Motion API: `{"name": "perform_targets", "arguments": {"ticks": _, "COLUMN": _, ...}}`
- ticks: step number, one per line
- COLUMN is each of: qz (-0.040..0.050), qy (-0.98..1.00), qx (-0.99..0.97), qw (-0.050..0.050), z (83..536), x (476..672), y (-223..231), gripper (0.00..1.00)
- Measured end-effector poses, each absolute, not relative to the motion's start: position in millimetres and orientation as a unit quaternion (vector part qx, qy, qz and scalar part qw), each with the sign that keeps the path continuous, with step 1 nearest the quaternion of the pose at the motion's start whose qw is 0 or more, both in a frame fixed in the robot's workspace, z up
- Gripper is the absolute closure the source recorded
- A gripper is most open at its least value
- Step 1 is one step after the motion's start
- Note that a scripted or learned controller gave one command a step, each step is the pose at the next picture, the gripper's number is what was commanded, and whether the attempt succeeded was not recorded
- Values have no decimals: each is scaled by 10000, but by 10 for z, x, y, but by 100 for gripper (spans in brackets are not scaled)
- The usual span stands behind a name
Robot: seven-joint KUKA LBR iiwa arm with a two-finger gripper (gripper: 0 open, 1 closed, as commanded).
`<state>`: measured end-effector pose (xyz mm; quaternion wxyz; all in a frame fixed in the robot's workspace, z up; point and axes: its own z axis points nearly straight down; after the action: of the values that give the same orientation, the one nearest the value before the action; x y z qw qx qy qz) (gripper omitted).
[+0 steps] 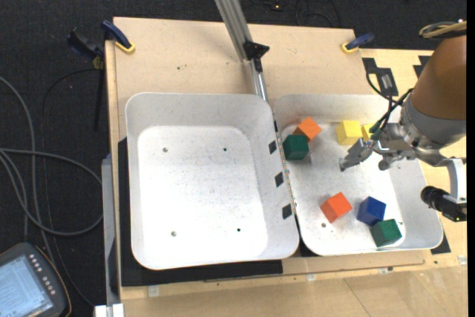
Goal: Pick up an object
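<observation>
I see the gripper (pixel 356 158) low over the right bin (pixel 415 182), just beside the yellow cube (pixel 349 132), prob. lining up on it. Can't tell its grip state; nothing visibly held. Other cubes sit loose w/ room around them.

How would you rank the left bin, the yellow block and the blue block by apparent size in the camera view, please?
1. Left bin, by far the largest.
2 and 3. Yellow block and blue block: they look about alike, so I would not rank one over the other.
</observation>
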<state>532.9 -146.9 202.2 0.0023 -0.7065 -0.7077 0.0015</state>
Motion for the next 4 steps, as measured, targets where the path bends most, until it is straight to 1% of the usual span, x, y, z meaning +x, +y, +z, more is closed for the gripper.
{"name": "perform_targets", "arguments": {"ticks": 1, "qz": 1, "qy": -7071, "qx": -7072, "qw": 3, "z": 2048, "x": 5339, "y": -1470, "gripper": 0}}
{"name": "perform_targets", "arguments": {"ticks": 2, "qz": 14, "qy": -7070, "qx": -7072, "qw": 21, "z": 1449, "x": 5408, "y": -1429, "gripper": 0}}
{"name": "perform_targets", "arguments": {"ticks": 3, "qz": 7, "qy": -7067, "qx": -7075, "qw": 2, "z": 928, "x": 5406, "y": -1426, "gripper": 0}}
{"name": "perform_targets", "arguments": {"ticks": 4, "qz": -4, "qy": -7067, "qx": -7075, "qw": -8, "z": 1054, "x": 5416, "y": -1427, "gripper": 100}}
